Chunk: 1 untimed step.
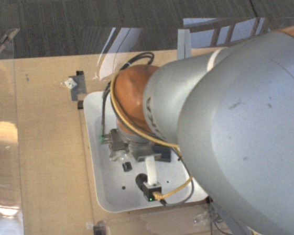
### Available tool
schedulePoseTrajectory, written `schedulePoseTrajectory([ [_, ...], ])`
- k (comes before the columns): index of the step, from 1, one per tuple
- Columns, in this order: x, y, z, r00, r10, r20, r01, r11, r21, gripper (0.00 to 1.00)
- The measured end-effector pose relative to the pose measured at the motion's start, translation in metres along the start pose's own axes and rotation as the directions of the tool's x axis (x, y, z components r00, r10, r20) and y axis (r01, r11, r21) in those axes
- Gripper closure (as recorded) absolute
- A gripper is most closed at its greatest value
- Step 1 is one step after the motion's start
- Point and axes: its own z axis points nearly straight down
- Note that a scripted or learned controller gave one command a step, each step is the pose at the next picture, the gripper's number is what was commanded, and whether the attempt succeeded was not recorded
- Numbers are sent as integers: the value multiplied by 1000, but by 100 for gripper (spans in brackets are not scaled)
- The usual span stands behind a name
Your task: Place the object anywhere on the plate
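My gripper (120, 153) hangs low over the left part of a white bin (100, 162), below the orange wrist band (131, 97). Just under the gripper, a small dark object (126, 166) lies on the bin floor, and I cannot tell whether the two touch. A white bar (151, 171) and a black part with a green light (147, 189), joined to a yellow cable, sit beside it toward the bin's near edge. The bulky grey arm (233, 131) hides everything to the right.
The bin rests on a wooden bench (45, 152). Small black brackets stand at the bin's far left corner (78, 86) and near its front corner (99, 231). A clear panel (1, 131) rises at the left.
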Motion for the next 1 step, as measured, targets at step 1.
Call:
schedulePoseTrajectory([
  [1, -79, -25, 20, 879, -476, 0, 476, 879, 1, 100],
])
